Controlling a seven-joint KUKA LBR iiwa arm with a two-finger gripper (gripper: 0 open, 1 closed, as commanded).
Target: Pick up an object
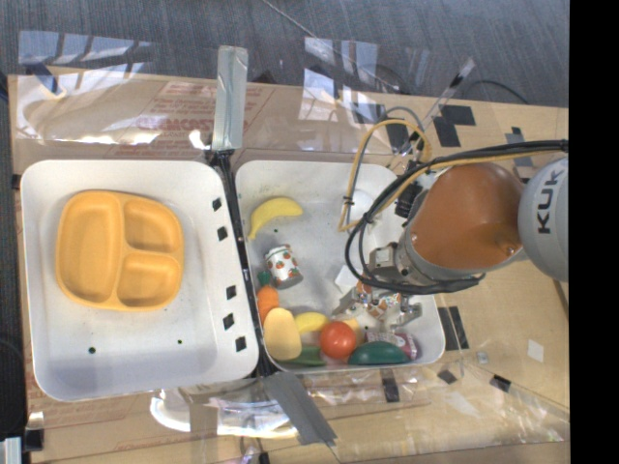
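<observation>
While the jaws (383, 307) hover, a tomato (338, 340) lies just beside.

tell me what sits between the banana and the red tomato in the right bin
In the camera view, a small patterned can lies between the banana and the red tomato, with a yellow piece just beside the tomato.

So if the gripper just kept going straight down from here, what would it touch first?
Most likely the red tomato or the dark green vegetable beside it: the gripper hangs just above them in the right bin. Depth is unclear.
</observation>
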